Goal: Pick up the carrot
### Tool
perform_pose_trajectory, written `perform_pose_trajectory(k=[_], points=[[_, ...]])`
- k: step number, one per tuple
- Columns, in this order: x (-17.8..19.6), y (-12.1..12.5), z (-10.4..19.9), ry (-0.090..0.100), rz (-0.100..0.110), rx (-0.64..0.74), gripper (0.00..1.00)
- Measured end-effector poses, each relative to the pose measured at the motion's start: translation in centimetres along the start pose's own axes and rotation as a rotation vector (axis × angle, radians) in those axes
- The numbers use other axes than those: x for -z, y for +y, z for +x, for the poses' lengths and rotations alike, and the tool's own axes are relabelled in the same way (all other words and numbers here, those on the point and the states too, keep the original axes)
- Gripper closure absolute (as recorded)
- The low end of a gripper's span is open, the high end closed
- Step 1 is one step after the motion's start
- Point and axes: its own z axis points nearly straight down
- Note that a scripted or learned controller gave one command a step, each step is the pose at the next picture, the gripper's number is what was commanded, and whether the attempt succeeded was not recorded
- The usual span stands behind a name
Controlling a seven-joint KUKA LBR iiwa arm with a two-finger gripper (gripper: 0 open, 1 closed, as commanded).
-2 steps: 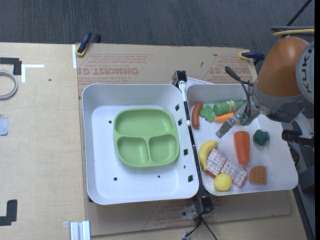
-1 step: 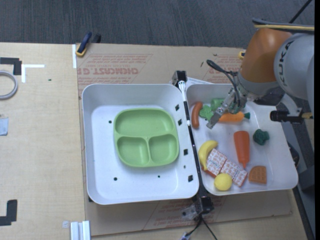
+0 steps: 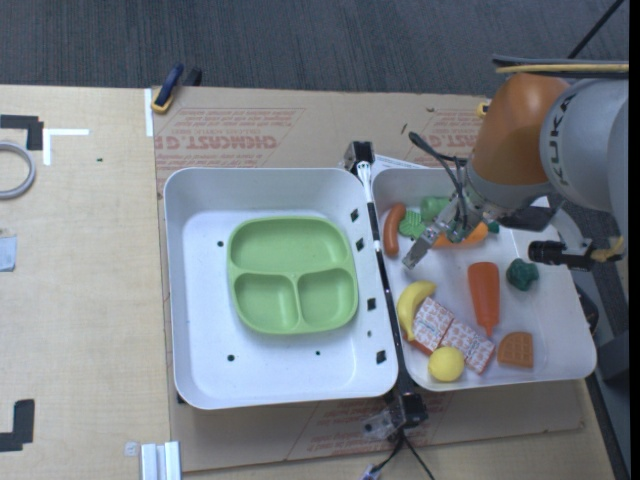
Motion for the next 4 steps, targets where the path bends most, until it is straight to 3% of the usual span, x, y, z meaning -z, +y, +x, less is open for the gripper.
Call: perform_pose_trajectory(k=[1,2,3,4], points=[[10.0,4.6,0.8,-0.003,-0.002,0.275,0.00],[5.3,-1.0,1.2,-0.001,-0.001,0.281,0.00],[12.4,2.5,-1.8,-0.003,-0.001,0.355,0.00],[0.2,-1.6,0.3,-0.001,-0.001,0.353,0.00]])
